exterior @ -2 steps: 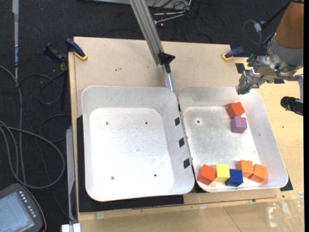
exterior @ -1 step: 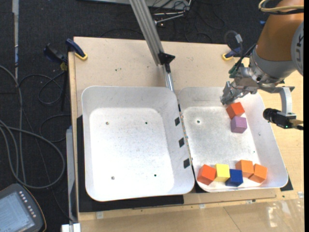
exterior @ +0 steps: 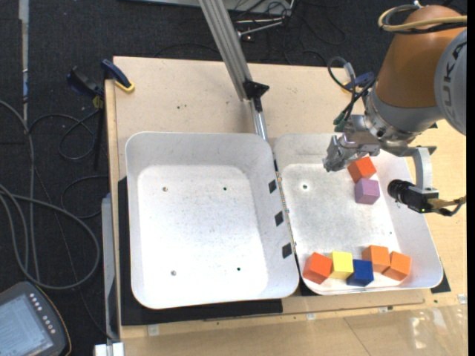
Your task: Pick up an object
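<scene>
Orange block (exterior: 361,168), the likeliest pick, lies on the floor of the right bin (exterior: 326,206) near its far edge, touching or just beside a purple block (exterior: 367,190) on its near side. The hand (exterior: 340,156) hangs low just beside the orange block, toward the left bin (exterior: 193,213); whether it is apart or together I cannot tell. Nothing looks lifted, so the grasp and the raise are both left. Along the right bin's near edge sit five more blocks: orange (exterior: 318,266), yellow (exterior: 341,262), blue (exterior: 361,272), and two orange (exterior: 389,262).
</scene>
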Robot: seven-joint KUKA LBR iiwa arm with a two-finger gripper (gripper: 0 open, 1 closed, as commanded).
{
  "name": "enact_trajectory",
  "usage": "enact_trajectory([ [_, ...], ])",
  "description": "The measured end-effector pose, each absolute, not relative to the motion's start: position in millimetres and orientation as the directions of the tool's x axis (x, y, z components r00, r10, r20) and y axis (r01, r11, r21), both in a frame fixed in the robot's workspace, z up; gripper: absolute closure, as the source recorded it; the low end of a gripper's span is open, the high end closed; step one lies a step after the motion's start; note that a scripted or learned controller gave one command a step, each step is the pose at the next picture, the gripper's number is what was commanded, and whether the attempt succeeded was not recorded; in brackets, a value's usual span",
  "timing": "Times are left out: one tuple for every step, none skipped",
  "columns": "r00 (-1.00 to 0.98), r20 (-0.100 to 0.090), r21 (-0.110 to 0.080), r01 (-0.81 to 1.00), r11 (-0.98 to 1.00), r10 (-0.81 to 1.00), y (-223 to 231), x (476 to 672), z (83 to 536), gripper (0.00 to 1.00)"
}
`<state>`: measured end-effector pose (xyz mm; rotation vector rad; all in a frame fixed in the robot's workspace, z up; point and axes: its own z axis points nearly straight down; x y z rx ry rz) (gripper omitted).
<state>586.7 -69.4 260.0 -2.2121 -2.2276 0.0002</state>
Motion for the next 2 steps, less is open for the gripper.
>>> enact_trajectory([
  [-0.009,0.002,-0.002,1.000,0.009,1.000,-10.9,565.3,254.8,1.00],
  [-0.009,0.002,-0.002,1.000,0.009,1.000,44.3,539.6,254.3,1.00],
])
